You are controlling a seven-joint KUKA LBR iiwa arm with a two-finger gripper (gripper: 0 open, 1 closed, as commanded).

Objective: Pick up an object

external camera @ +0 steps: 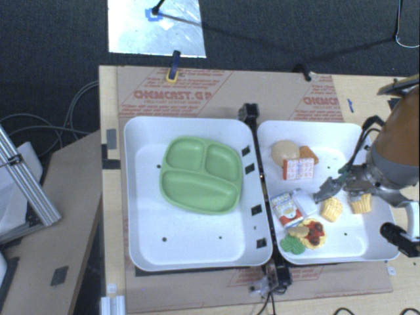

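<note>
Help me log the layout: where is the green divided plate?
The green divided plate lies in the left white bin, toward its upper middle, across the divider from the right bin holding the toy food.

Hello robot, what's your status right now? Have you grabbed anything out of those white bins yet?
Gripper low in right white bin, nothing seen held. Yellow corn-like toy just beneath it, ungrabbed. Small white packet and red-and-white box crowd close.

Left bin point(141, 195): divided tray point(200, 174) lies inside, centred | Right bin point(348, 245): bun point(285, 151) and carton point(299, 168) toward the back, packet point(286, 208) near the dividing wall, plate of food point(305, 235) at the front, corn piece point(332, 209) right of the packet
</note>
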